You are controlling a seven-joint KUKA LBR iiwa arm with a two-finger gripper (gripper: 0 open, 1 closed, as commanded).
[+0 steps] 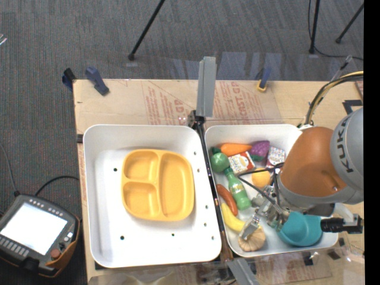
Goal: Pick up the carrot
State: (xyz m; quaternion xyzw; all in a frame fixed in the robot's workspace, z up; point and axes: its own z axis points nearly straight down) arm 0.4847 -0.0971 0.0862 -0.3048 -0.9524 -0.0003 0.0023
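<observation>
though the metal two-finger gripper (256, 223) hangs low at the near edge of the right-hand shallow white bin (292, 129), just above a tan ridged shell-like toy (253, 238), i cannot tell its state. beside it lie a yellow plastic banana (232, 219), a red sausage (227, 199) and a green bottle (238, 190). the small orange plastic carrot (236, 149) rests at the far wall, likely light, stiff and slick; grip mid-body, across its width. the arm's orange band (310, 162) hides the bin's right part.
</observation>
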